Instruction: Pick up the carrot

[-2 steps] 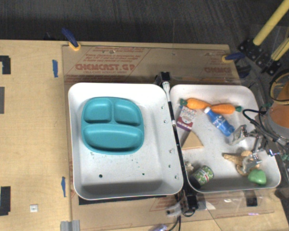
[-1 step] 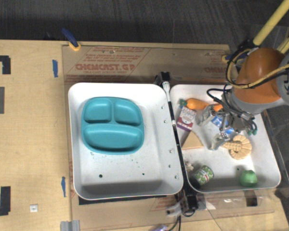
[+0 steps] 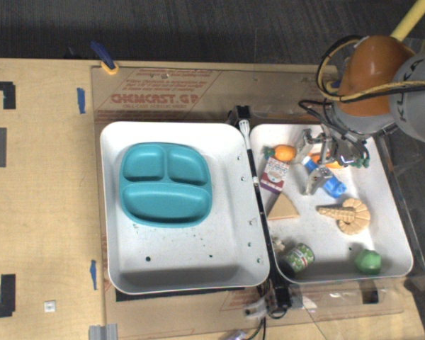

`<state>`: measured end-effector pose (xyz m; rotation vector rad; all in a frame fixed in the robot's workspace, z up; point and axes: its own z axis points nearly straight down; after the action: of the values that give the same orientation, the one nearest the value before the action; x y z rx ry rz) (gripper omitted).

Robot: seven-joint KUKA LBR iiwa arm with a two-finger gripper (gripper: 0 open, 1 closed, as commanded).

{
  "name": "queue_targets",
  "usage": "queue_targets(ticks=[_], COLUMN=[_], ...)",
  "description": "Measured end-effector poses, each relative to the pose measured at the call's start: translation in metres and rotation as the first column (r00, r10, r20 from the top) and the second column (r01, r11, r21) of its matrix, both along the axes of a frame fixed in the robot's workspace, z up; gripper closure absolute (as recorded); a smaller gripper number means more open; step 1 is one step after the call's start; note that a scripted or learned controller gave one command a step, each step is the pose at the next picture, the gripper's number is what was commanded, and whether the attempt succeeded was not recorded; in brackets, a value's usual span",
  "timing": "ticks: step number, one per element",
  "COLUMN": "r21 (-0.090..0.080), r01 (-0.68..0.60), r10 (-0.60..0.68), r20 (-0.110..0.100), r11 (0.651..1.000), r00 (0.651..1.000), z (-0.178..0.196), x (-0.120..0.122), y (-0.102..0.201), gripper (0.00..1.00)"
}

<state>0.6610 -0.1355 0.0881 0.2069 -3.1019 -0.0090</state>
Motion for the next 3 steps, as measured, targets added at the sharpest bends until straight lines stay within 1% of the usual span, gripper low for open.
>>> queue_targets(ticks=[1,2,3], r21=[0.008,0.001,-0.001], r01=[0.217,0.383,0.416], r10=[-0.217,-0.383,-0.415], r20=[-0.009,0.039,0.033], r11=[0.976,0.924,0.910], r00=[0.976,0.923,0.909], z=[-0.001,0.000,-0.001], x=[0.000,-0.022,-0.010], y=[-0.017,-0.036,-0.043], gripper=[0.00,0.00,0.00])
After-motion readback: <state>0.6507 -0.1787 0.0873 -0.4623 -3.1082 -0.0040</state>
